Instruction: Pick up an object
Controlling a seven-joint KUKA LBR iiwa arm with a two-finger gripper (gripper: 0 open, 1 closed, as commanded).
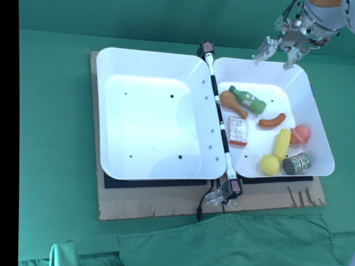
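My gripper [276, 56] hangs open above the far rim of the right bin [319, 127], with nothing between its fingers. In that bin lie a green bottle [248, 100], a brown drumstick [233, 103], a red sausage [272, 120], a red and white carton [238, 131], a corn cob [282, 143], a pink toy [300, 134], a yellow lemon [269, 164] and a small can [296, 163]. All of them sit well below and in front of the gripper.
The left bin [113, 71] lies beside the right one, with a black and white divider bar [217, 108] between them. Both rest on a cardboard sheet [166, 204] on green cloth.
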